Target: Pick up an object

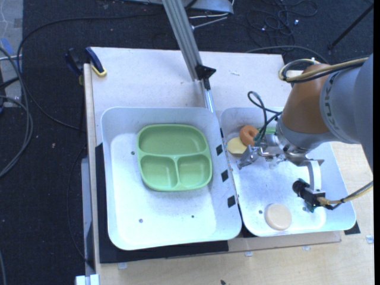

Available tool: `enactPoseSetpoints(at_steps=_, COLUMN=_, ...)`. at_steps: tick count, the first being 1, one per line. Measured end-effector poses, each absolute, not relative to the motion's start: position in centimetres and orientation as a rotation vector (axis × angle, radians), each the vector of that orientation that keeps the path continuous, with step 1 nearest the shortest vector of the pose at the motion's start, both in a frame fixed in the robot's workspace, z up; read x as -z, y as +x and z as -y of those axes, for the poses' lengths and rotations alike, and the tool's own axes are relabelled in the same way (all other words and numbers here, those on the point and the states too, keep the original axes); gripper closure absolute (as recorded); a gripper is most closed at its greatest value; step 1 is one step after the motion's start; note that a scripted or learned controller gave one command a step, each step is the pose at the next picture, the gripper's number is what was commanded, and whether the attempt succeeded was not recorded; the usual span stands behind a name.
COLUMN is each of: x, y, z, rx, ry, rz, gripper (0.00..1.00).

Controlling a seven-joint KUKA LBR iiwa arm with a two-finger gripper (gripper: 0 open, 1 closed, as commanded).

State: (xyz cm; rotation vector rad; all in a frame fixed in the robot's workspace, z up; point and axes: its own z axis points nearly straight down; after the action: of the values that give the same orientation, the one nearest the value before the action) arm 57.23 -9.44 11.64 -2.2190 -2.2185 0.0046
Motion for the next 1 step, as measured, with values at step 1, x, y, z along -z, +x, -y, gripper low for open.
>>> enactPoseSetpoints(at_steps=1, x=-13.03, y=57.35, z=9.47, rx=0.001, ry=-2.223, rz=2.221, gripper=1.00)
